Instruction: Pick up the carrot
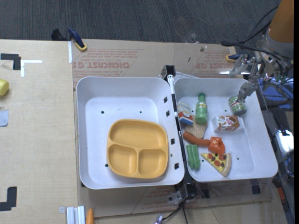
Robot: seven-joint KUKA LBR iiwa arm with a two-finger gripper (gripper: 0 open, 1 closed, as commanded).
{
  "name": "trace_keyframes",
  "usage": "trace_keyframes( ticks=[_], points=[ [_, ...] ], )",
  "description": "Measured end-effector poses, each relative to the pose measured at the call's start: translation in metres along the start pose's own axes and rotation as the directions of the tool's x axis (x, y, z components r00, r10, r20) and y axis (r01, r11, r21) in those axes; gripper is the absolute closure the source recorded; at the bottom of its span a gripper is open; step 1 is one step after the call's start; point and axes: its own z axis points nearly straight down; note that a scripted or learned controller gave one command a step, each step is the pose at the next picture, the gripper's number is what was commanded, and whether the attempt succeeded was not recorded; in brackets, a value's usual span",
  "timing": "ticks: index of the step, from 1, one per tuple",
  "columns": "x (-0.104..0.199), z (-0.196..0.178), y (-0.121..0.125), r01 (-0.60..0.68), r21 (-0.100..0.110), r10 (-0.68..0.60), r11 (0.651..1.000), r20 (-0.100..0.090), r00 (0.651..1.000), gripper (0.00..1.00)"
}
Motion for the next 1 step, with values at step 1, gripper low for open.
trace_keyframes(
  ticks=[1],
  points=[
    [0.0298, 0.0281, 0.0513, -0.111, -0.001, 0.111, 0.994, -0.001, 0.994, 0.0]
  ],
)
